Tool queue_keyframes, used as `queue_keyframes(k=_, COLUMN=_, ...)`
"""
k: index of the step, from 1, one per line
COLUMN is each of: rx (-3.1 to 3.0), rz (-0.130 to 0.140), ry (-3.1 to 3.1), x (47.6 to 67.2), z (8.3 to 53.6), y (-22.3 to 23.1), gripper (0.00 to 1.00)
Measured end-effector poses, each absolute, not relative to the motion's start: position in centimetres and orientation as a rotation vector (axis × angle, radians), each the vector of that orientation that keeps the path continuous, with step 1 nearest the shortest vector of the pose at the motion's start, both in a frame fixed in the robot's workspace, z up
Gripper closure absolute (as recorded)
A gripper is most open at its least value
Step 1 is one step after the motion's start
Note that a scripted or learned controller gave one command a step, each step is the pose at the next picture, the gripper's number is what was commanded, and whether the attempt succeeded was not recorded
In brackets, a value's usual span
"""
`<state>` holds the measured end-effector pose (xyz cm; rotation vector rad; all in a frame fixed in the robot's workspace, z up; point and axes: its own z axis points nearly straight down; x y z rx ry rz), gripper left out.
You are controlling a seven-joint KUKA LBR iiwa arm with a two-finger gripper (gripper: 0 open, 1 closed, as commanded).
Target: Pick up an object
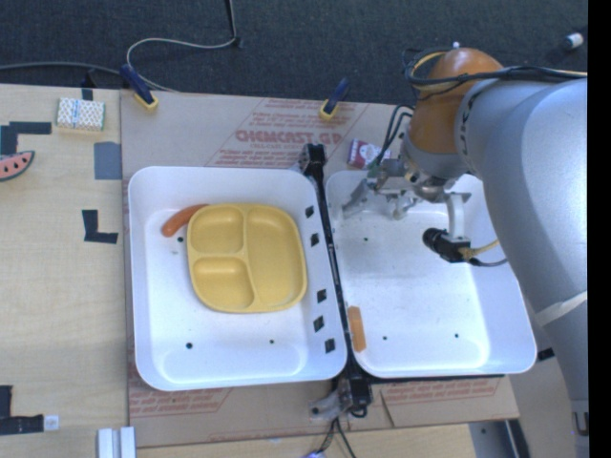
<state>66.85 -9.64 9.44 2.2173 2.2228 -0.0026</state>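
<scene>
Seemingly open and holding nothing, the gripper (pixel 389 197) hangs over the far left corner of the right bin (pixel 496 351), while the small orange stick (pixel 356 327) lies nearer, lengthwise along that bin's left wall.

My arm (pixel 535 160) comes in from the right, its grey bulk filling the right side of the view, with the orange band (pixel 449 98) sitting up top above the wrist. My wrist is bent down and left, which puts my gripper (pixel 377 198) low over the far end of the right bin. Finger spread isn't readable from this angle, and there's nothing visible between the fingers.
</scene>
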Motion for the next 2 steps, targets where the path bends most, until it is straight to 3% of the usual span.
queue_keyframes(k=1, rx=2.218, rz=-0.002, ry=2.225, x=66.85, z=10.38, y=-9.56, gripper=1.00)
queue_keyframes(k=2, rx=2.217, rz=-0.002, ry=2.225, x=66.85, z=10.37, y=-9.56, gripper=0.00)
